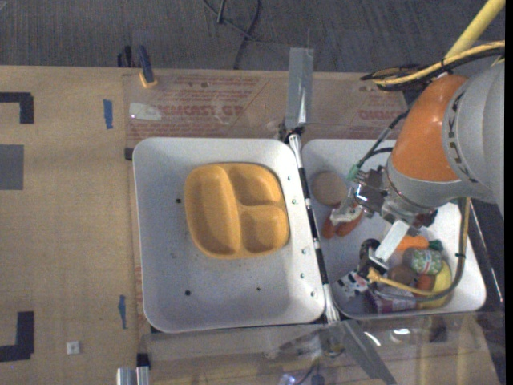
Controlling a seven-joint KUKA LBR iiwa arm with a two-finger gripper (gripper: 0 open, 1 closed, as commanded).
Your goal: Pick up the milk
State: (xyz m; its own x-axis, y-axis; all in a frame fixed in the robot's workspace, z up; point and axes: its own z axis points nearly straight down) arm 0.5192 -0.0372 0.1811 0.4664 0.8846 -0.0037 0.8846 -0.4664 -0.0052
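Dark grey carpeted floor [96,10] runs along the top, with black cables [228,6] looping across it. Below it lies a tan counter [64,215], evenly lit, marked with black tape corners [26,107] (down its left side) and short blue tape strips [108,113]. A clear sheet [208,107] with reddish print lies at its far edge.

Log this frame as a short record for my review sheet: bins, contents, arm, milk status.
left bin: holds a yellow divided tray
right bin: brown round item, orange-red item, banana, purple packet
milk: probably the small black-and-white piece at the right bin's near edge
gripper: over the right bin, close above the orange-red item
status: milk lies in the bin, apart from the gripper
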